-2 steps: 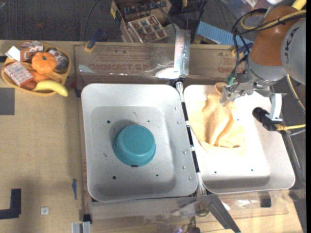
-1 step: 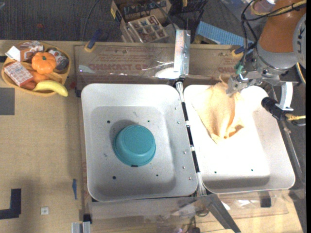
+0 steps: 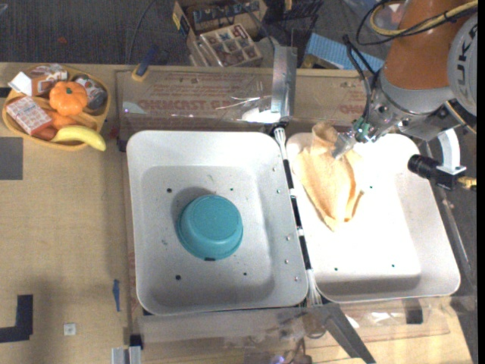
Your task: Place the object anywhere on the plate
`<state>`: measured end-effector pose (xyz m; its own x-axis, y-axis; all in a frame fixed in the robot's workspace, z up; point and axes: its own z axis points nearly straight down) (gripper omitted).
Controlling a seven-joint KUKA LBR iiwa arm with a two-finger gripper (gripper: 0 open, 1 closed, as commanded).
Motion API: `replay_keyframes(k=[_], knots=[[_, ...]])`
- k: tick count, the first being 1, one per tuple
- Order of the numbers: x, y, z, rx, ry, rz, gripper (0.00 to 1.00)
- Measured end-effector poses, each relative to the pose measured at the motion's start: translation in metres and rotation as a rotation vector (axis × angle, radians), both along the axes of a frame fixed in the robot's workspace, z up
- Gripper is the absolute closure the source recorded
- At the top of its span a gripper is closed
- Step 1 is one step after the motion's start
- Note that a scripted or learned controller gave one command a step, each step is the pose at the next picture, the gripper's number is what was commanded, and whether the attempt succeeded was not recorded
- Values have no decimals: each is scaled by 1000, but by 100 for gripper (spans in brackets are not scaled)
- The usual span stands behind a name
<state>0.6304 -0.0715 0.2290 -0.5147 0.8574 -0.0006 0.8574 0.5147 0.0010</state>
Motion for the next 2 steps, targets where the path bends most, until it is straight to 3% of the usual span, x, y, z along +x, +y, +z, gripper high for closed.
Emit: replay_keyframes(k=[1,2], knots=[[-16,52,8,0,-1,401,100],[-16,103,2,-1,-2,800,100]])
